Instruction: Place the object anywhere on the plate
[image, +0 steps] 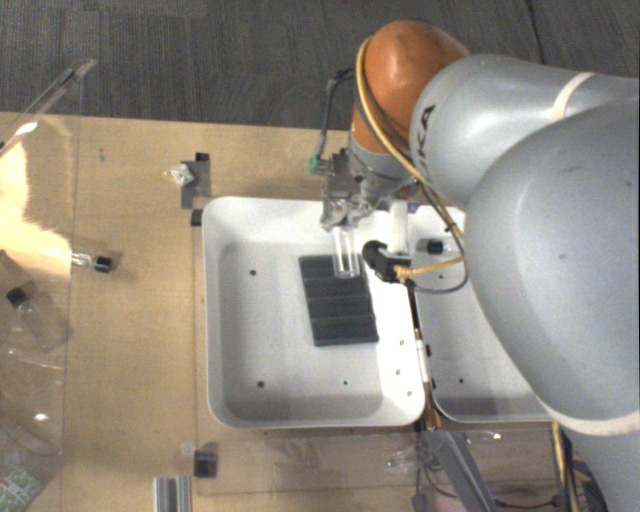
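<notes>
Over the left bin (230, 330) I see my pincer (346, 262) touching the dark ridged plate's (340, 310) far end; whether it is spread, I cannot tell.

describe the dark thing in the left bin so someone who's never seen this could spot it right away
Start at the left white bin, the one nearest the bare wooden bench top. Right of its centre lies a flat dark grey ribbed plate, a slightly tilted rectangle crossed by grooves. It is the one dark slab on the bin's white floor, and the gripper hangs over its top edge.
</notes>
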